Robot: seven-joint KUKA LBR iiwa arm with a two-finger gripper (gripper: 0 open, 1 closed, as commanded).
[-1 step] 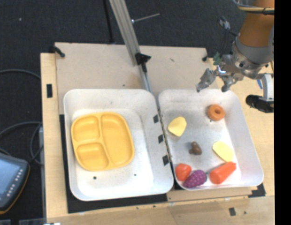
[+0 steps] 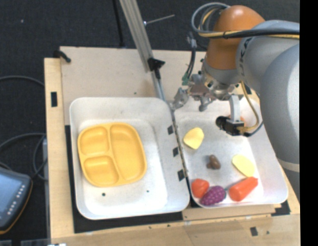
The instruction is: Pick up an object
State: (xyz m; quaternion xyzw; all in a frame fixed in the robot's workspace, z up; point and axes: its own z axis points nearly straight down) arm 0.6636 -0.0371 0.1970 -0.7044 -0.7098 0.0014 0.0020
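The arm's hand [image 2: 214,97] hangs over the far edge of the right bin [image 2: 269,176], just past the divider where the two bins meet, and nothing sits between its fingers. Whether it is spread or closed I cannot tell from this slant, since the wrist hides most of it. This looks like the approach step — no object has been chosen by contact yet. The candidates all lie in the right bin: a pale yellow wedge [image 2: 194,138] near the divider and closest to the hand, a small brown piece [image 2: 214,162] toward the middle, a second yellow slice [image 2: 243,165] toward the right wall, and along the near edge a red tomato-like toy [image 2: 199,187], a purple grape cluster [image 2: 214,195] and an orange carrot-like toy [image 2: 243,187], these three crowded together. The left bin [image 2: 92,111] carries a yellow compartment tray [image 2: 112,153]. The next move likely calls for shifting toward the near side and descending onto one piece — the pale wedge stands apart from its neighbours, so it should be the cleaner target.
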